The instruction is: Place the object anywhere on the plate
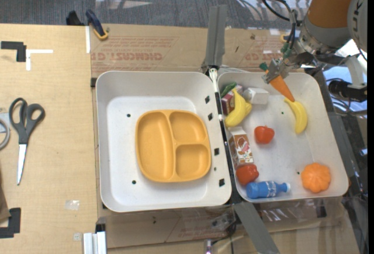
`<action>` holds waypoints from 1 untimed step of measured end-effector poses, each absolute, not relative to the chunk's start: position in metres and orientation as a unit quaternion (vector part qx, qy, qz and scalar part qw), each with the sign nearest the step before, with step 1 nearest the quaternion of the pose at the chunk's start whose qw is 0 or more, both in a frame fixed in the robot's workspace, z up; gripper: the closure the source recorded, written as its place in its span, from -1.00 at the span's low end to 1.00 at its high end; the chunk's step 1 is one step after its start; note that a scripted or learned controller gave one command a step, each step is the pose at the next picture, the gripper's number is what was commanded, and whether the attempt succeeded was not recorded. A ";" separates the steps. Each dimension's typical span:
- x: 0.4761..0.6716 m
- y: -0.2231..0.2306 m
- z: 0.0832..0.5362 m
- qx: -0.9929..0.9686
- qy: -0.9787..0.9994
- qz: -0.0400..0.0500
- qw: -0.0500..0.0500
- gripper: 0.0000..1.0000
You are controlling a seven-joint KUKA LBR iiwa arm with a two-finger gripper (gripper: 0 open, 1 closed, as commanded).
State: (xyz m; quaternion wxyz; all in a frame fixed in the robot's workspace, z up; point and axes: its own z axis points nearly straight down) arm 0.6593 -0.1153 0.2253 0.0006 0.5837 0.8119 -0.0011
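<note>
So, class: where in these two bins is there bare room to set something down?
All three wells of the yellow plate are bare, as is the left bin's floor around it. In the right bin, one patch lies between the tomato, banana and orange. Its left edge is crowded.

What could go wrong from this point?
1. The carrot hangs tilted at the end effector; a shallow hold could drop it back among the bananas.
2. The plate lies in the other bin, so the carry crosses the divider, where a low carrot could catch.

Scissors [23,124] on bench left; bananas [238,108], tomato [264,134], perhaps bottle [266,189] in right bin [327,130]
</note>
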 end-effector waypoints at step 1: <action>0.654 -0.043 0.203 0.525 0.851 -0.001 0.000 1.00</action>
